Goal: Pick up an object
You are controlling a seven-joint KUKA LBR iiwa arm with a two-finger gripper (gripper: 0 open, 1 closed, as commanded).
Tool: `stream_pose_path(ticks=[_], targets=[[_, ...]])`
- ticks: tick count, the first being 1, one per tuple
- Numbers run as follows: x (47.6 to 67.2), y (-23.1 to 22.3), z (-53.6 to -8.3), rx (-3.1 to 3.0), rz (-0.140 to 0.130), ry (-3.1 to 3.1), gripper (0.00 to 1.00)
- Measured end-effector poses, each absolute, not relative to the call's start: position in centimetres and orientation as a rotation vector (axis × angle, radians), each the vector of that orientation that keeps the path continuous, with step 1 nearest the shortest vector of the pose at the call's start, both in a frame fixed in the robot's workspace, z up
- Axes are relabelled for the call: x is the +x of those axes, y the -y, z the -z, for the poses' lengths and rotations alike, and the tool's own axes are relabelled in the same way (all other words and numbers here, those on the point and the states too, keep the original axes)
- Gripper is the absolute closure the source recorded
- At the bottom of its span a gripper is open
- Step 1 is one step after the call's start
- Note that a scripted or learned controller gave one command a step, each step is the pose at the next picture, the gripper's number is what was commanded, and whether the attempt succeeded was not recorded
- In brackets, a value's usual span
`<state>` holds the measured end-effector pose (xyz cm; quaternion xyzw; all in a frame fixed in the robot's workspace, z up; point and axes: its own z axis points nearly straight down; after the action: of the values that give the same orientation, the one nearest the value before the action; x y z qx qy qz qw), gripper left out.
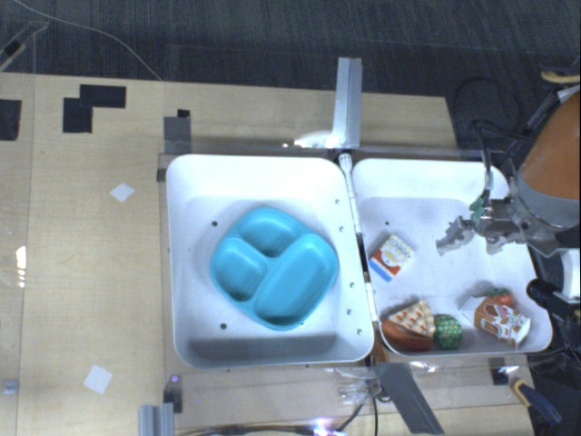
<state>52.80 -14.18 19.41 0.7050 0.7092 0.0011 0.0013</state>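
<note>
The pale wood-grain tabletop [82, 271] is looking matt, the two white bins [195, 184] and the blue divided dish [274, 267] are showing smooth, slightly glossy plastic, the small carton [391, 255] is looking like printed card, and the gripper [457, 234] is appearing as dull grey metal.

Lying pale and wooden, a light plywood counter [82, 262], carrying black rectangular marks [91, 105] near its far left. Stretching beyond its far edge, dark grey carpeted floor [227, 16], with a thin pale cable [109, 39] trailing across.
</note>
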Motion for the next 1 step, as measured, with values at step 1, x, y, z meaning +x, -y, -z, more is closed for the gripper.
stream_pose_path(ticks=[1], targets=[[48.78, 19.73, -13.85, 2.099, -0.003, -2.334, 0.0]])
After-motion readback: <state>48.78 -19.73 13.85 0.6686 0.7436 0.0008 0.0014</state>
